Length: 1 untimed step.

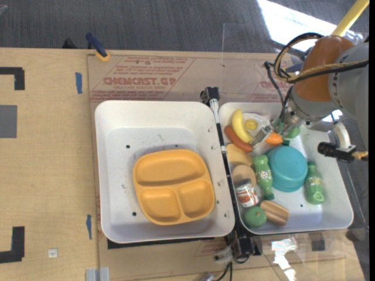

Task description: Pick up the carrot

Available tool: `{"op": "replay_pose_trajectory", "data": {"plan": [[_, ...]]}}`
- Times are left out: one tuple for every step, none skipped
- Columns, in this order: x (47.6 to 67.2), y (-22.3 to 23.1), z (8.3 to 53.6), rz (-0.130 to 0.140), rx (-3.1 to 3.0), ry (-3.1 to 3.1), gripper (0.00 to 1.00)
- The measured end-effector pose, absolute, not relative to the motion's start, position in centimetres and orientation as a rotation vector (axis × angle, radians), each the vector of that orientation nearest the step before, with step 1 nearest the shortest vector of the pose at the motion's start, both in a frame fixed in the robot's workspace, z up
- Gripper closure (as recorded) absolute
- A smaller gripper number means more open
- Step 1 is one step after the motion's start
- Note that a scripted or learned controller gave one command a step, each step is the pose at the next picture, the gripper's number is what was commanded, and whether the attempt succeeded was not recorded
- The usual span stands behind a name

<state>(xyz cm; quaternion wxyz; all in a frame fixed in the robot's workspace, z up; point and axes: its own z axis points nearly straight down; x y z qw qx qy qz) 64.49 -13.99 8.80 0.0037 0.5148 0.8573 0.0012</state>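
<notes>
bins: two white bins side by side, the left bin (111,157) and the right bin (337,206)
left bin: one yellow tray (173,186) with three compartments, lying near the middle
right bin: crowded with toy food and bottles
arm: one grey arm (328,81) with an orange band, reaching in from the right over the top of the right bin
gripper: the gripper (274,134) is down in the upper part of the right bin, right at the carrot; how far apart the fingers are, and whether they grip it, cannot be told
carrot: one orange carrot (273,138) with a green top, at the gripper tip, just above the teal bowl
bowl: one teal bowl (288,167), mid right bin
banana: one banana (237,123), upper left of the right bin
sausage: one reddish sausage (238,138), just below the banana
green bottles: two, one green bottle (263,171) left of the bowl, another small green bottle (314,186) right of it
apple: one green apple (255,216), near the bin's lower edge
</notes>
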Motion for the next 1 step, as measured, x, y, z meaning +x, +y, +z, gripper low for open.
{"op": "replay_pose_trajectory", "data": {"plan": [[64.78, -15.08, 8.75, 0.004, 1.968, 2.438, 0.00]]}}
